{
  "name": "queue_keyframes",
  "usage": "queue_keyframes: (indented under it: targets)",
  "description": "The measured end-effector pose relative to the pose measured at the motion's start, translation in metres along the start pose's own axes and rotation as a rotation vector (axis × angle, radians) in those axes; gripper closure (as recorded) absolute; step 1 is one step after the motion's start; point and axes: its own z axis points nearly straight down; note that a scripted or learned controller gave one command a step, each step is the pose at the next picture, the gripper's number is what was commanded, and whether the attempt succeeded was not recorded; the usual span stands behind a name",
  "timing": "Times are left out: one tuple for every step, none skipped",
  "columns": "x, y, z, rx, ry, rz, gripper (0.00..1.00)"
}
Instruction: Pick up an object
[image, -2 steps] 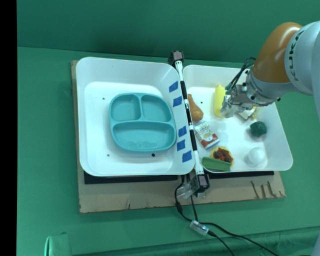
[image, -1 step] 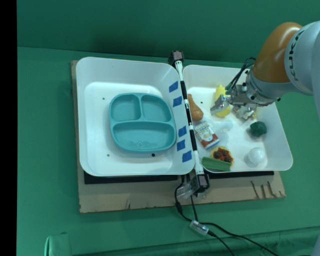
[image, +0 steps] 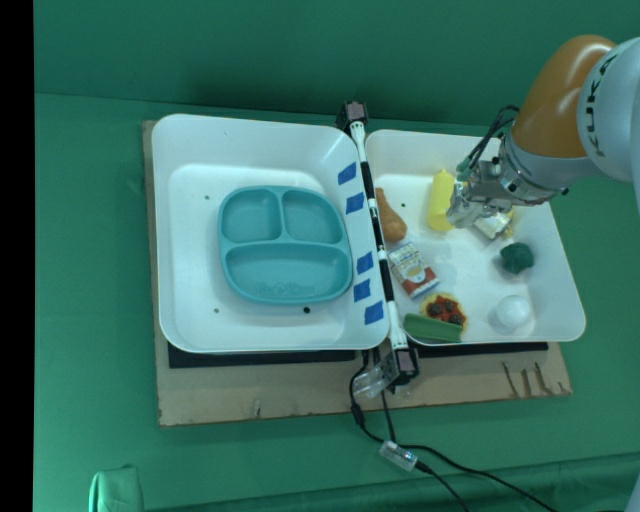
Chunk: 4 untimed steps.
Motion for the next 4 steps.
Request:
queue_keyframes:
  targets:
    - [0.000, 0.000, 0.000, 0.001, 0.000, 0.000, 0.00]
    - [-0.003, 0.003, -0.015, -0.013, -0.004, 0.007, 1.00]
    - [-0.003, 0.003, -0.015, -0.012, -0.004, 0.007, 0.00]
    - [-0.043, 0.064, 0.034, 0.039, 0.010, -0.016, 0.00]
